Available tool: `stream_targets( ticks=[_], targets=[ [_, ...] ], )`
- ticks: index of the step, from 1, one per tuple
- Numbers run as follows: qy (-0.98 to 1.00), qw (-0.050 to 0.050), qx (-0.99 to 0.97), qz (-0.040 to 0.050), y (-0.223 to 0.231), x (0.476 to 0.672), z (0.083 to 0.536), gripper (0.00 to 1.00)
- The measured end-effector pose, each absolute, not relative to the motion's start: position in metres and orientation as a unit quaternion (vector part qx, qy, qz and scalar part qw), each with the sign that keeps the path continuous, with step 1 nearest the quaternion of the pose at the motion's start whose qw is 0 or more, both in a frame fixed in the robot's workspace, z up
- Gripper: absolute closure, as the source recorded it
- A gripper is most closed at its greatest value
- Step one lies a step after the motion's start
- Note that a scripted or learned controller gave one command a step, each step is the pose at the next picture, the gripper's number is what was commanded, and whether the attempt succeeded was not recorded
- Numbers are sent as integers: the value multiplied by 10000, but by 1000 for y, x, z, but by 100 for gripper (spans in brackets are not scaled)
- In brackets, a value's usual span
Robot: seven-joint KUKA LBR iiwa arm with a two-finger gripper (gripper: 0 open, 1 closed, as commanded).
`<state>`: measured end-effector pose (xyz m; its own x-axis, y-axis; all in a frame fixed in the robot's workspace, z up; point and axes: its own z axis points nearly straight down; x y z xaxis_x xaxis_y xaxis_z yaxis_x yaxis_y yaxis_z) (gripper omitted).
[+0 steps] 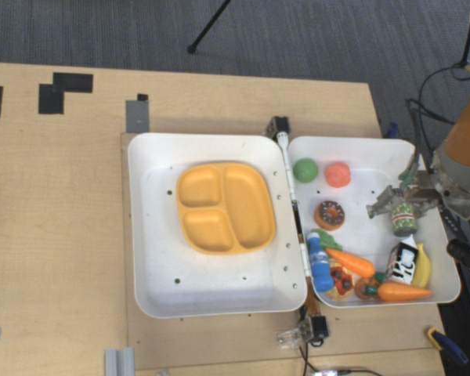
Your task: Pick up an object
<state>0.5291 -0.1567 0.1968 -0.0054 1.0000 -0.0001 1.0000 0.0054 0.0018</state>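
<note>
My gripper [403, 200] hangs over the right side of the right bin [376, 163], on the grey arm with its orange band coming in from the right edge. Directly under it, partly covered, lies a small green-and-grey rounded object [404, 221]. Elsewhere in this bin are a green ball [305, 170], a red ball [338, 174], a chocolate donut [330, 215], a blue bottle [319, 263], two carrots [351, 262] [403, 292], a banana [421, 267] and a black-and-white item [403, 262].
The left bin [153, 233] holds a yellow divided plate [223, 207]. Black cables run past the right bin's far right corner. Dark tape marks lie on the wooden bench at far left.
</note>
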Motion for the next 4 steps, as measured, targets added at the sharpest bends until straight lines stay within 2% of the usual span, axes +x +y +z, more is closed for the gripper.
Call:
stream_targets(
  ticks=[1, 2, 3, 4],
  targets=[
    [7599, 52, 6501, 8, -202, 543, 124, 0],
    [8540, 130, 5202, 26, -203, 551, 117, 0],
    [8812, 184, 4724, 15, -207, 532, 112, 0],
    [9362, 182, 3511, 16, -201, 526, 110, 0]
  ],
)
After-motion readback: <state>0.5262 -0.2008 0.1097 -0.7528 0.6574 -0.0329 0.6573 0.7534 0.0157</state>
